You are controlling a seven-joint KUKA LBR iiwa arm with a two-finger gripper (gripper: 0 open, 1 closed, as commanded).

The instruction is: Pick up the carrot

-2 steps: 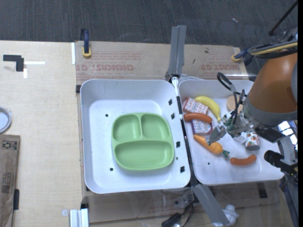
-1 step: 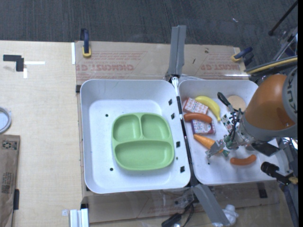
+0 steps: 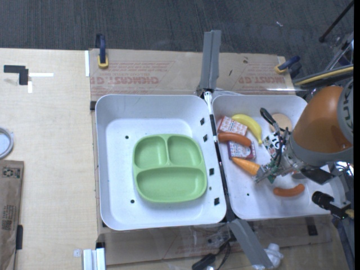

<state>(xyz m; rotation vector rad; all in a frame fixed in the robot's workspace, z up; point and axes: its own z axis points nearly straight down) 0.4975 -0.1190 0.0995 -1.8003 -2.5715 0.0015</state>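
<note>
Camera view: the carrot [image 3: 246, 165] lies in the right bin [image 3: 247, 204], its thick end touching the tool [image 3: 265, 174]. Whether the tool grips it cannot be told. Sausages [image 3: 234, 139] [image 3: 288, 190], a banana [image 3: 251, 125] and packets [image 3: 233, 126] crowd close. A green plate [image 3: 169, 169] occupies the left bin [image 3: 112, 151].

The grey arm with its orange band [image 3: 325, 125] is cut off by the right edge and covers the right part of the right-hand shallow white bin [image 3: 247, 201]. The two-finger gripper [image 3: 269, 173] is small and blurred beside the orange tapered carrot [image 3: 246, 165], so whether it touches the carrot's thick end cannot be told. A round tan piece [image 3: 281, 120] at the bin's far side is half hidden behind the arm. A metal ring [image 3: 4, 144] is clipped by the left edge.
</note>
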